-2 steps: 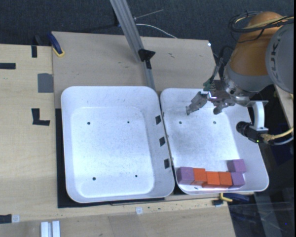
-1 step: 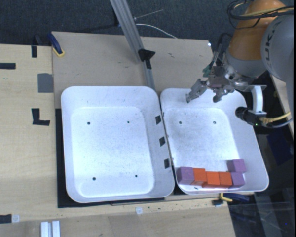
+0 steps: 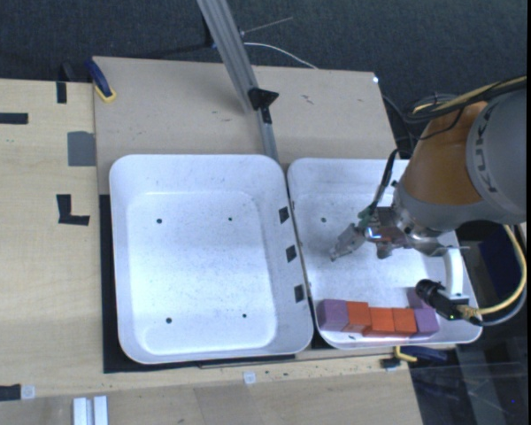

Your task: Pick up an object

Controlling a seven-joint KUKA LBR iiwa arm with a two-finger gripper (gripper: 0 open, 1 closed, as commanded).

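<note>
Along the front wall of the right bin [image 3: 336,180] lies a row of blocks: a purple block [image 3: 334,314], an orange block [image 3: 357,317], a second orange block [image 3: 395,321] and another purple block [image 3: 423,315]. My gripper [image 3: 361,243] hangs over the middle of the right bin, behind that row and apart from it. Its fingers [image 3: 343,246] point left and down and stand spread, with nothing between them. The grey and orange arm [image 3: 451,171] covers the bin's right side.
The left bin [image 3: 195,255] lies beside the right one, with black clips [image 3: 290,253] along the shared edge. A grey metal rail [image 3: 234,56] slants from the top to the bins' back edge. Black cable and a connector [image 3: 438,297] hang by the front right corner.
</note>
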